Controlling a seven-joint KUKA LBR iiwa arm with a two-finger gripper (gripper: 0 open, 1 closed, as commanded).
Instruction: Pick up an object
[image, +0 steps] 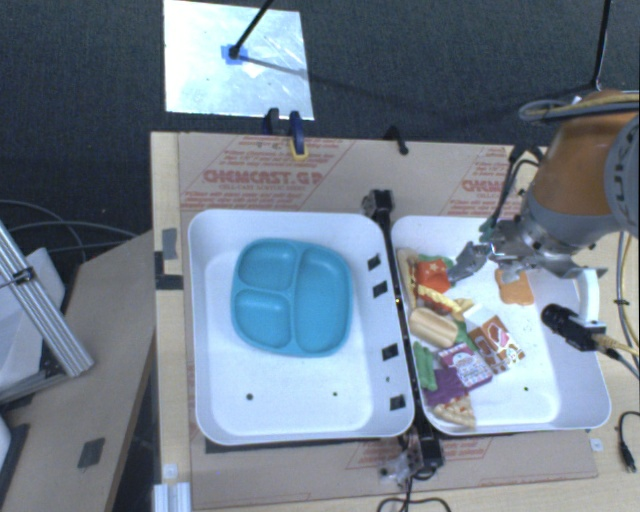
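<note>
1. Step: approach. The arm (585, 180) has the hand (495, 255) low over the right bin (580, 400), above the toy-food pile; nothing is seen held.
2. Whether the hand is wide or narrow cannot be told from this view.
3. Next move, as a judgement: descend onto one item, e.g. the hot dog (434, 326), then close and lift.
4. Count: two bins; left bin (215, 400) holds one blue divided plate (292, 297); right bin holds roughly seven or eight toy items, overlapping.

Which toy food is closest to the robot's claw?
The orange toast-like piece in the right bin. It lies alone just below the gripper, apart from the other toy foods, which are heaped along the bin's left side.
</note>
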